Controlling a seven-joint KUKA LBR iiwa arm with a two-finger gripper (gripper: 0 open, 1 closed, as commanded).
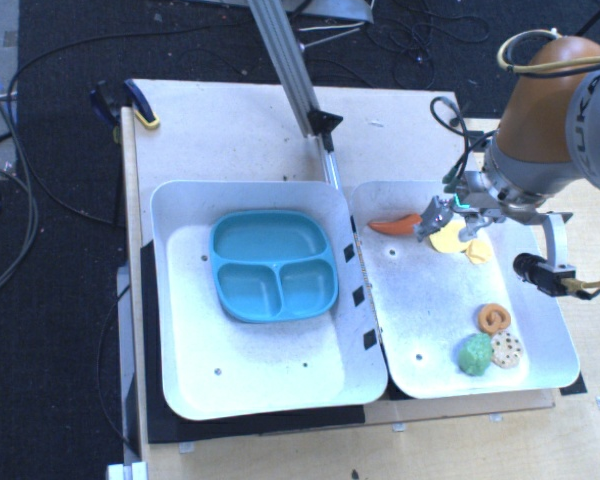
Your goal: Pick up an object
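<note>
The gripper (448,220) hangs over the right bin (540,368), above the yellow toy (450,240) and beside the orange carrot (395,226); whether it grips anything, I cannot tell. Both look like light, slick plastic; pinching the carrot's middle seems best.

Yellow item (458,243) partly hidden beneath the tool (448,215).

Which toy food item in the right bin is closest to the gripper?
The yellow toy piece, right beneath the gripper; the orange carrot lies just left, the others far off.
</note>
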